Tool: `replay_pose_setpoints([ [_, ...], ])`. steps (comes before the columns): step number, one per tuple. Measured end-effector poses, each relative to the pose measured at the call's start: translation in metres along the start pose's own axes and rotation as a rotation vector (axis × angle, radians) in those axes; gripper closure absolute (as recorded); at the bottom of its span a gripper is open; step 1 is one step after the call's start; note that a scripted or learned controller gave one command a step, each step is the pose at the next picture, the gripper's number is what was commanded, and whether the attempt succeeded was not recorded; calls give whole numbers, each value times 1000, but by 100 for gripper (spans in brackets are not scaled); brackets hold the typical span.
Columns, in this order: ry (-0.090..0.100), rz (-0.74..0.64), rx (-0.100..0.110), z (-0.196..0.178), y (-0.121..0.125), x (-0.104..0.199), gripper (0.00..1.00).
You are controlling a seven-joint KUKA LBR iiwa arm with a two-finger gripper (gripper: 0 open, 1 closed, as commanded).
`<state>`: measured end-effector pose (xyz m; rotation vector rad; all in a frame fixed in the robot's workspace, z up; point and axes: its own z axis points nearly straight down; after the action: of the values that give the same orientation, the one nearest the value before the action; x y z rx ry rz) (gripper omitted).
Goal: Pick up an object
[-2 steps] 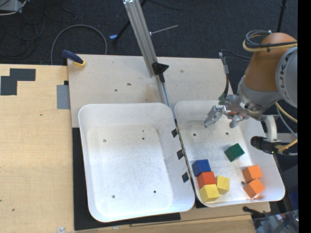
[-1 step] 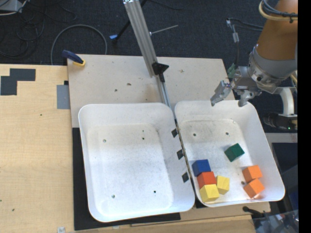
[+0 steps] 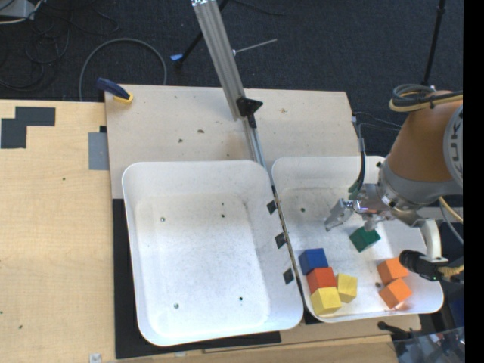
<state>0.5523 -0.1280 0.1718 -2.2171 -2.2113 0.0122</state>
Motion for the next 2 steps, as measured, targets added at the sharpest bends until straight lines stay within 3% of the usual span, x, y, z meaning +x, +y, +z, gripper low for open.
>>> replay_pose_setpoints([
  [1,-2,-4,-13,82,51,24,0],
  [2,-2,-5,-11,42,105,-38,0],
])
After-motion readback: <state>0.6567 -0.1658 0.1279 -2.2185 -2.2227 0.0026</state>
